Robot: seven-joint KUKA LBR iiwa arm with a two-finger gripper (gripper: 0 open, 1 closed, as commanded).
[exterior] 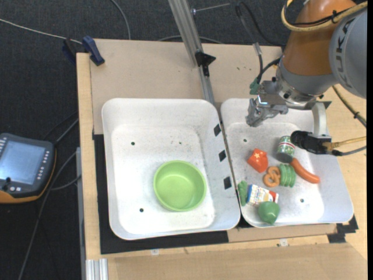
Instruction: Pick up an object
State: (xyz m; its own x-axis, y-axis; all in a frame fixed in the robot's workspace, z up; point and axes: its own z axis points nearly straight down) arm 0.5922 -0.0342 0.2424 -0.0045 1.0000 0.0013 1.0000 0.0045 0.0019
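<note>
Tool (256, 116) sits over the far left part of the right bin (335, 206), hanging from the grey wrist with the orange band (312, 25) above it; its tip is dark and seen nearly end-on, so how wide it stands cannot be told, and nothing is seen in its grasp. It hovers clear of the objects, which lie nearer the camera in the same bin. Red pepper-like toy (257, 160) lies just below the tool, apart from it. Small green-and-white can (285, 147) lies to its right, near a black cylindrical part (309, 142) that reaches in from the right edge of the bin with a yellowish cable. Orange carrot-like piece (305, 170) lies slanted below the can, with a green ridged piece (287, 175) just beside its left end and a pretzel-shaped brown piece (271, 177) touching that green piece. Near the front left corner of the right bin: a small white carton with coloured print (256, 194), lying on its side, and a round green toy (267, 212) touching it at the front. Left bin (125, 121) carries a light green bowl (179, 185), upright, towards its front right. Both bins rest on the bench (140, 69), side by side and touching along the middle. An aluminium post (185, 22) rises behind them. A handheld pendant with a screen (23, 167) lies off the bench to the left.
</note>
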